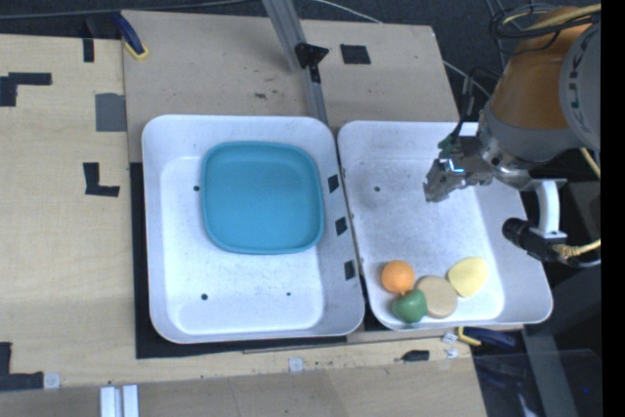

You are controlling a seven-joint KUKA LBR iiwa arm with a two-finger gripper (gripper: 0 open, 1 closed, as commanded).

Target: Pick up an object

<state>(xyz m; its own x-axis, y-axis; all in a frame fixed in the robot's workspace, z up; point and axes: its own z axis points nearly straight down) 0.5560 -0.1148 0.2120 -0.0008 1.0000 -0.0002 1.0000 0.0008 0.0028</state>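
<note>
Pale wooden boards form the bench, marked with dark tape patches, and 2 shallow white bins sit side by side on it. From the right the grey arm with its orange band reaches over the right bin, and the gripper hangs above that bin's bare middle. Whether it is clenched or released cannot be told from this angle, and nothing is seen in its grasp. Well below the gripper, at the right bin's near edge, 4 small objects cluster: an orange ball touching a green ball, a tan round piece just beside them, and a yellow piece at its right. Inside the left bin lies a blue square plate, flat, toward the far side
</note>
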